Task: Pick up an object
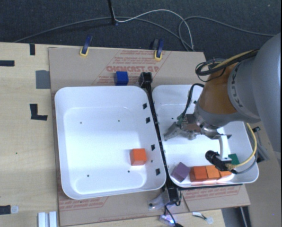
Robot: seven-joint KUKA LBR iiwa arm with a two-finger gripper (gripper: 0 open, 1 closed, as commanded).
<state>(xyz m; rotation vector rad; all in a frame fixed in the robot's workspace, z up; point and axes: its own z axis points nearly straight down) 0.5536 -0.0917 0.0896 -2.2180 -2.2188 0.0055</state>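
An orange cube (138, 156) lies in the left bin (70, 126), at eight o'clock from the claw (171, 131). The claw's fingers hang apart over the right bin (171, 96), gripping nothing. A purple block (180, 171) sits at six o'clock.

Dark carpet-like floor (46, 8) runs across top of view, w/ thin cables (145, 15) snaking over it. Below it, pale wood bench (18, 141) w/ black tape marks (36, 111) and a grey patch (42, 78) toward left edge. Brown cardboard sheet (127, 63) w/ red print lies on bench, held at its far edge by two clamps (86, 46), blue w/ yellow tips. Light is even, soft shadows only.
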